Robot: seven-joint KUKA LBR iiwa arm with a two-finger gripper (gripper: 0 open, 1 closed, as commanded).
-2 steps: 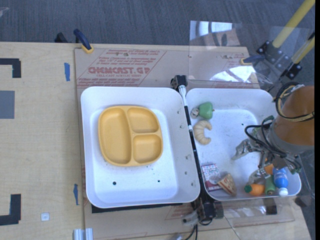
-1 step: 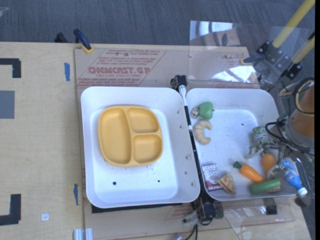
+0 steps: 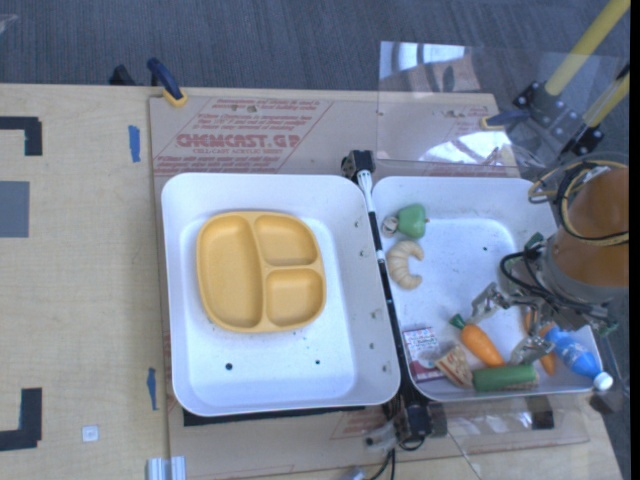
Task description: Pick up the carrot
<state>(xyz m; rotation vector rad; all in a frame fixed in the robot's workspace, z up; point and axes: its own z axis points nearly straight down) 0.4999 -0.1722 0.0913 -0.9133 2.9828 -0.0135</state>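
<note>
Gripper (image 3: 512,320) beside stubby orange carrot (image 3: 479,342) (green-topped)

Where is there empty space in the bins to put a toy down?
The left bin has bare floor below the yellow plate. The right bin is bare in its middle, right of the croissant. Its lower part is crowded: carrot, cucumber, bottle, gripper.

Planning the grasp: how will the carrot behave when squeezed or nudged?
The carrot looks like smooth moulded plastic, so probably stiff, light and somewhat slippery. Its tapered, rounded body may roll or pivot if nudged. The cucumber and cracker lying close by could block that.
</note>
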